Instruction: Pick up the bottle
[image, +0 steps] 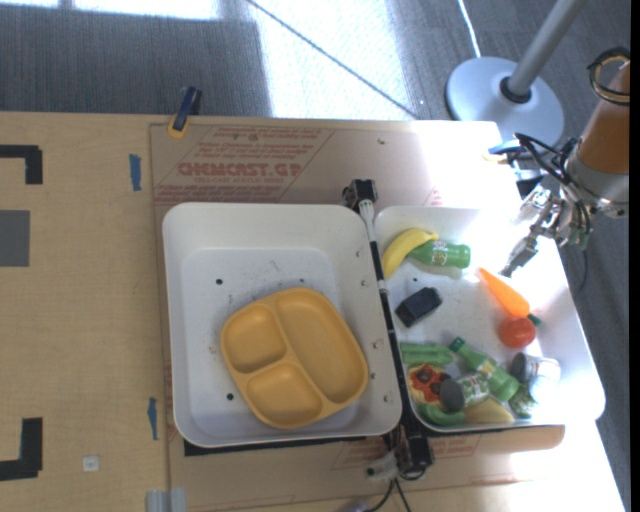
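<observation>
- The gripper (527, 247) hangs over the upper right corner of the right bin (585, 345), at the end of the arm (608, 140) that reaches in from the right. Its thin fingers point down and to the left. Nothing is seen between them; how far apart they stand cannot be told.
- Judged from that position, the gripper is placed above the bin rather than down among the items, so a grasp has not yet been made.
- A carrot (503, 291) lies just below and left of the gripper, with a tomato (516, 331) close under it.
- The bottle (486, 375), green with a label, lies on its side in the lower part of the right bin, tilted, among a crowded pile of green and mixed items. A second small green bottle (443, 256) lies near the bin's top, touching a banana (404, 247).
- A black block (418, 305) rests near the middle of the bin, apart from the others.
- The left bin (190, 300) holds a yellow divided plate (292, 356).
- Both bins sit side by side on the desk (80, 300).
- Crowding around the lower bottle could hinder a clean grip.
</observation>
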